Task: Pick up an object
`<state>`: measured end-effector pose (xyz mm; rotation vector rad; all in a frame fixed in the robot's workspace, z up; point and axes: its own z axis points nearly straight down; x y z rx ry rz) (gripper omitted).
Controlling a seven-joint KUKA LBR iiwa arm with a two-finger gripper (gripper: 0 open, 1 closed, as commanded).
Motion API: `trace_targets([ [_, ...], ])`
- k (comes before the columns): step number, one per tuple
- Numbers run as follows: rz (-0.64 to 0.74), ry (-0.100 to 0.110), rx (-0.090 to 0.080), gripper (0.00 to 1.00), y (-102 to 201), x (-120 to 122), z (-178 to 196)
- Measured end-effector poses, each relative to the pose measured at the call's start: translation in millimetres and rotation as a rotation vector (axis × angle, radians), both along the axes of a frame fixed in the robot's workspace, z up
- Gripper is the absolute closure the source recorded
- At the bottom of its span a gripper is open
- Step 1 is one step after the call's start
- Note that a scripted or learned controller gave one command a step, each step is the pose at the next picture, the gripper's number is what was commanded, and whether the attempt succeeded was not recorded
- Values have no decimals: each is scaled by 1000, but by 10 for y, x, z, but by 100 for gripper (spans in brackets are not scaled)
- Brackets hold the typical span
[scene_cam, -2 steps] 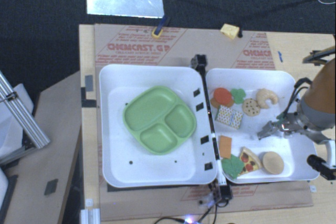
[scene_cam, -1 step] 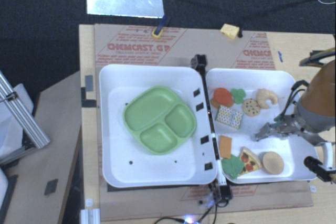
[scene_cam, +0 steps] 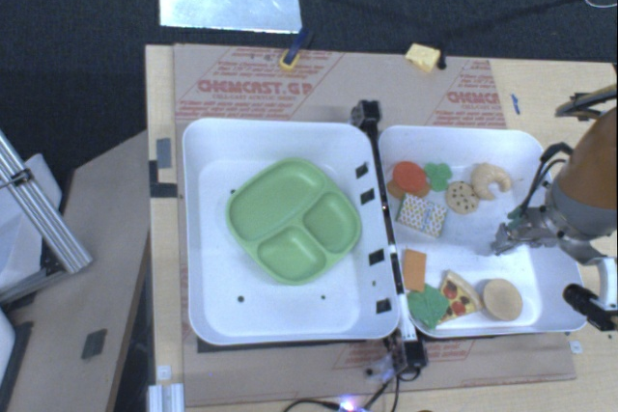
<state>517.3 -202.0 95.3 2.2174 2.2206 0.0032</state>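
Several toy foods lie in the right bin (scene_cam: pixel 526 150); the claw's (scene_cam: pixel 504 239) grip state I cannot tell.

There were two white bins (scene_cam: pixel 208 207). One green divided plate (scene_cam: pixel 294 220) lay in the left bin. The right bin held nine toy foods: one tomato (scene_cam: pixel 409 177), one croissant (scene_cam: pixel 491 177), one cookie (scene_cam: pixel 462 198), one pizza slice (scene_cam: pixel 460 293), one bun (scene_cam: pixel 501 298), among others

Looks like a robotics lab: bench (scene_cam: pixel 241 77) covered in printed cardboard, two white bins (scene_cam: pixel 208 150), cables, aluminium framing (scene_cam: pixel 39 217) at left edge.
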Motion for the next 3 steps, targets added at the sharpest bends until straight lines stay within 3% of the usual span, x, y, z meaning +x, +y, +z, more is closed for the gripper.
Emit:
trace_targets([
  [3,3,-2,-2,100,-46,54,1317],
])
